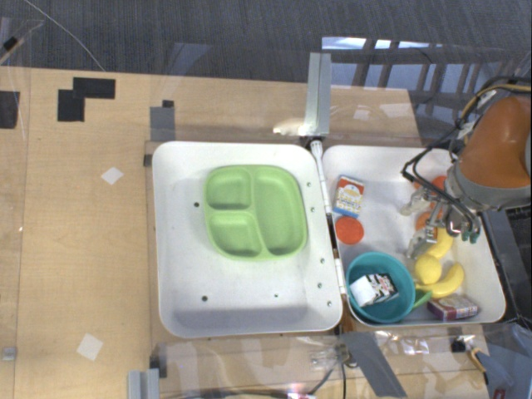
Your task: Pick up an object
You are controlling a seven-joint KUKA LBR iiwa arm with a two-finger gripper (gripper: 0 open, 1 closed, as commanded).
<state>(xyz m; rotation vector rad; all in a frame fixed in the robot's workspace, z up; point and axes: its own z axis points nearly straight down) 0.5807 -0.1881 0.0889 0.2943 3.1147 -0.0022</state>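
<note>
The yellow lemon [430, 267], a likely object to pick, lies in the right bin [378, 169] just below the end effector [439, 233], which hangs low over that bin's right half with the grey wrist and orange band of the arm [497, 152] above it. Whether it is wide or narrow I cannot tell, since cables and hardware crowd that spot. A small orange thing [434, 184] peeks out beside the arm. A banana [450, 282] touches the lemon on its lower right, and a small purple box [454, 308] lies just below the banana near the bin's front wall. A teal bowl [391, 304] sits at the front left of the same bin, with a small black-and-white packet [371, 288] inside it. Behind the bowl lies a round orange lid [349, 230], and behind that a small white and orange carton [349, 196]. The left bin [179, 248] holds a green divided plate [253, 211]. Both bins rest on the wooden surface [75, 239].
</note>
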